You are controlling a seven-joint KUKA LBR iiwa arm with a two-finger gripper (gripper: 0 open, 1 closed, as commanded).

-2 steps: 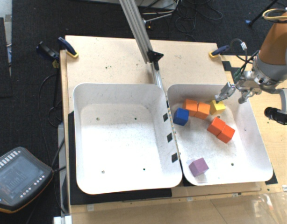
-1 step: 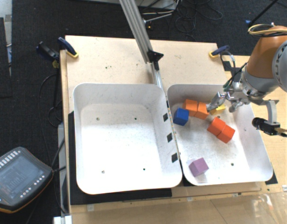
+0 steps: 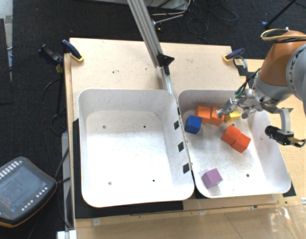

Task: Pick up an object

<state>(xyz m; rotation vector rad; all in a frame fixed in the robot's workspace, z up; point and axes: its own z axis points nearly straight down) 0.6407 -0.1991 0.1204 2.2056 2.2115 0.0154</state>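
Even, fairly bright overhead light fills the scene. The white bins [image 3: 128, 148] look nearly washed out, with soft grey shading along their walls. Blocks just left of and below the gripper [image 3: 231, 111] cast faint, short shadows. Focus is slightly soft throughout; the dark floor loses detail.

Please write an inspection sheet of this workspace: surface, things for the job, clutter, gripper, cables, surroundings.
Surface: pale bench with speckled marks; left bin and right bin side by side.
Job's things: in the right bin, blue cube, orange block, red-orange block, purple cube, small yellow piece near the gripper.
Clutter: nothing seen.
Gripper: gripper low in the right bin, at the orange block and yellow piece; a grasp cannot be confirmed.
Cables: black cables on the floor behind the bench.
Surroundings: clamps at the back corners, slanted metal pole, handheld pendant lower left.
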